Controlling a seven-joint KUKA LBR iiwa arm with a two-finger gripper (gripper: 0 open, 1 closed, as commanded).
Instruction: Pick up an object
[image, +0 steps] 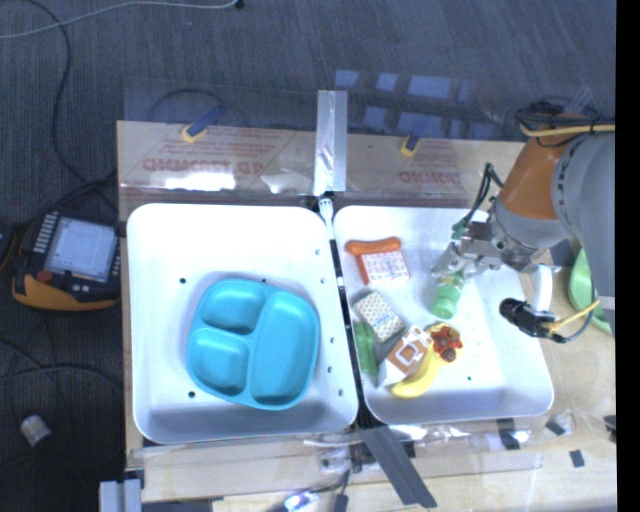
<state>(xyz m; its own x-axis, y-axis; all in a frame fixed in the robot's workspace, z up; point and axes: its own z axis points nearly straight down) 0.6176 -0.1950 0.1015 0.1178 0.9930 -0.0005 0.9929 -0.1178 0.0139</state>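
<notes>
The right bin's (520, 395) near-right floor lies open, but toys crowd its left side: banana (420, 378), checkered box (378, 313), orange sausage (373, 246). The blue tray (255, 342) fills the left bin's (160, 235) middle.

dark grey carpeted floor (200, 50) surrounds the pale wooden tabletop (580, 390), with thin grey cables (62, 45) trailing across it and an orange-edged handheld control pendant (65, 262) lying at left.
</notes>
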